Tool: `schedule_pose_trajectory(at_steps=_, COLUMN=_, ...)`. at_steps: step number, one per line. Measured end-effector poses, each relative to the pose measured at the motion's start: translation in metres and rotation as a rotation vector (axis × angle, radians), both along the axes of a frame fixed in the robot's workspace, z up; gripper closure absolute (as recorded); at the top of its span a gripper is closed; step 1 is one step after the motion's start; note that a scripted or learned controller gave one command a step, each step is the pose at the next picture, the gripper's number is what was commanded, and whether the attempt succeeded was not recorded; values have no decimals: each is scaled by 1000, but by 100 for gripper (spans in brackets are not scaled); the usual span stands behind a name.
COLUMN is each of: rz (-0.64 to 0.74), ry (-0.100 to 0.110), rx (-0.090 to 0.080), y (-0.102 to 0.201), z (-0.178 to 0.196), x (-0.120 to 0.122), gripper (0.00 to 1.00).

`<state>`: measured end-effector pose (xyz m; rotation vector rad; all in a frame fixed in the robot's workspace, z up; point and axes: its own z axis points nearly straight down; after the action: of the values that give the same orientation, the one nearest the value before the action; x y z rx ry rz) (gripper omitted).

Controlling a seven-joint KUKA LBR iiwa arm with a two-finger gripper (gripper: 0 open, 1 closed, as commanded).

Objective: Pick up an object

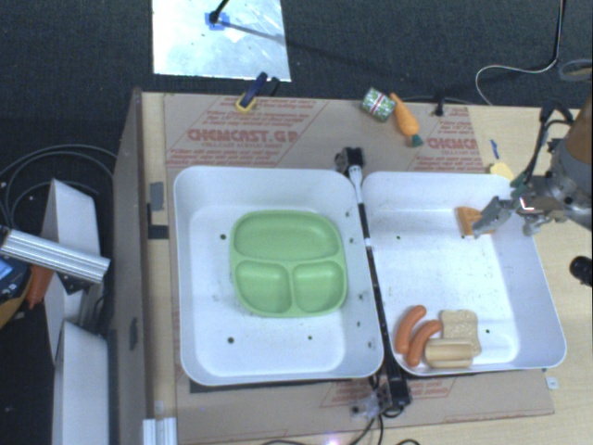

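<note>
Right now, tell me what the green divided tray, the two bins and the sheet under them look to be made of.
Green divided tray: likely moulded plastic, matte pale green, with rounded compartment walls. Left bin and right bin: probably thin formed plastic, smooth white, with soft rolled rims and a faint sheen. Sheet beneath: looks like cardboard, dull tan with red printed lettering and a raw edge.

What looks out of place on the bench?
Two items lie outside the bins on the cardboard behind them: a toy carrot and a small green can tipped on its side. The green tray and food sit inside.
</note>
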<state>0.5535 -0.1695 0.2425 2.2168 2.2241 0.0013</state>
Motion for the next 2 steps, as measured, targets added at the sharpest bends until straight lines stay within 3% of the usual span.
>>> schedule_pose_trajectory(at_steps=1, rz=0, ry=4, rx=1, y=-37, z=-113, x=69, gripper=0)
schedule_pose_trajectory(at_steps=2, rz=2, ry=-1, rx=-1, y=-37, z=-120, x=87, gripper=0)
